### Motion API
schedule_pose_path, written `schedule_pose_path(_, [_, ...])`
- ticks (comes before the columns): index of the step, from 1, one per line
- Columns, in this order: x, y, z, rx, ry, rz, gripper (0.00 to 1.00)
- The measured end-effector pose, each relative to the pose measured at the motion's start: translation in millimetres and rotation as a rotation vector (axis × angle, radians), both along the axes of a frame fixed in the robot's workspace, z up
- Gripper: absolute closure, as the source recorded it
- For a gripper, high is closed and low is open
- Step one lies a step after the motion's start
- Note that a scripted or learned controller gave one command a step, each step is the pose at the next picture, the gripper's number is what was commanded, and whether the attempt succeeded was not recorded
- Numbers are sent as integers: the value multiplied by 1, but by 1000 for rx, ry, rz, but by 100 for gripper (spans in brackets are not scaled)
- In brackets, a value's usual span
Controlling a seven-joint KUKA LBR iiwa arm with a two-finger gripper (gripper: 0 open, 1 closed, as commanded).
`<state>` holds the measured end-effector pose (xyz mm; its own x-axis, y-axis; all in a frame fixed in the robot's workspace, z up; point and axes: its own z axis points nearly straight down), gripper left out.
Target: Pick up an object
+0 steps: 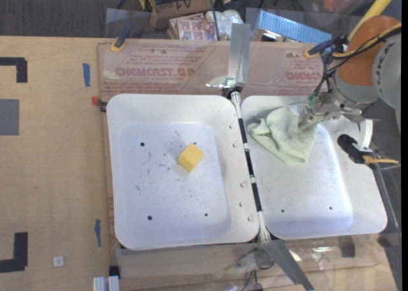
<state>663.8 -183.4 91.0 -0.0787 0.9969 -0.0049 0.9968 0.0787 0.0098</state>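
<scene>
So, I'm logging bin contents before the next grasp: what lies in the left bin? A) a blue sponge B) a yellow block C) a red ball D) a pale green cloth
B: the yellow block sits alone near the middle of the left bin, while the pale green cloth lies crumpled in the right bin, under the gripper.

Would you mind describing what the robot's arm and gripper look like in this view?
The arm is grey, with a rounded orange band above the wrist. Thin dark cables, with a green one among them, run down along the wrist toward the gripper, which is a small metallic grey piece with a green spot just above it. Its finer details are too small to tell.
</scene>
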Motion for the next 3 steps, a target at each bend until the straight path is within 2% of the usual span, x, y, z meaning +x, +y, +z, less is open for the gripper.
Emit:
schedule_pose_path(1, [5, 1, 4, 0, 5, 51, 100])
schedule_pose_path(2, [-4, 34, 32, 3, 8, 83, 100])
schedule_pose_path(3, [6, -3, -1, -2, 1, 357, 100])
